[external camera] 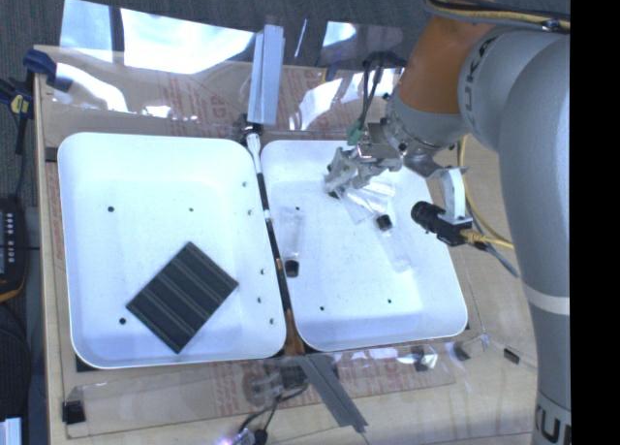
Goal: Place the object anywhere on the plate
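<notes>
Grey arm (pixel 513 143) w/ orange band reaches in from right; gripper (pixel 351 174) sits low over right bin (pixel 320 327), upper part, fingers' state can't tell. Dark ribbed plate (pixel 183 296) lies in left bin (pixel 87 172), lower middle, well apart from gripper across the divider. Small dark bit (pixel 384 222) just below gripper. Two bins, one plate.

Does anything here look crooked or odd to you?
The dark ribbed plate lies turned at an angle in the left bin, not square with its walls. In the right bin, something clear lies under the gripper; I can't identify it.
</notes>
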